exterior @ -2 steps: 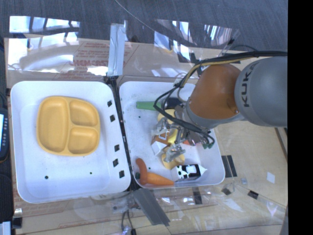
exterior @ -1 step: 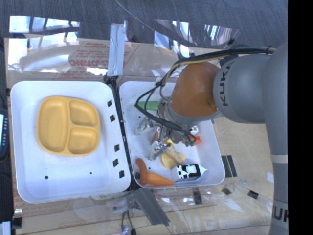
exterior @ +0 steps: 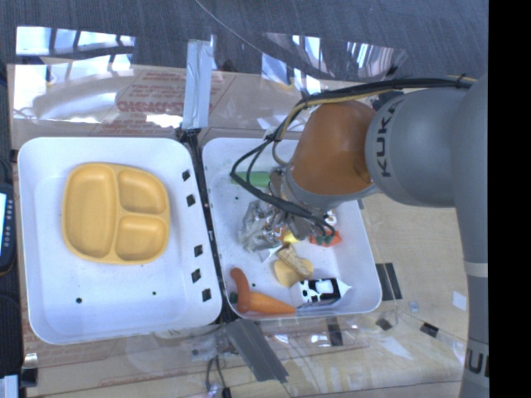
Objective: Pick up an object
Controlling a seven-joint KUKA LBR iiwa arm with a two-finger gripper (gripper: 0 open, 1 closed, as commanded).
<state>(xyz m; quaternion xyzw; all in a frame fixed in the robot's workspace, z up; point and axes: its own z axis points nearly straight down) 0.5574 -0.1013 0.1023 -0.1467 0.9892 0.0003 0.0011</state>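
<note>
From above, the arm reaches over the right bin, its orange wrist hiding the fingers; their state cannot be told. Just below the wrist lie crumpled foil, a yellow piece, a red-green item; nearer the front edge, a carrot and a black-white toy. The left bin holds a yellow tray, with open floor around.

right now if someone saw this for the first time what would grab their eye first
The big grey arm with its orange band reaches in from the right and looms over the right bin, covering the back half of it. In the left bin lies a yellow divided plate, all by itself. Near the right bin's front edge lie a carrot and a black-and-white cow-patterned toy.
</note>
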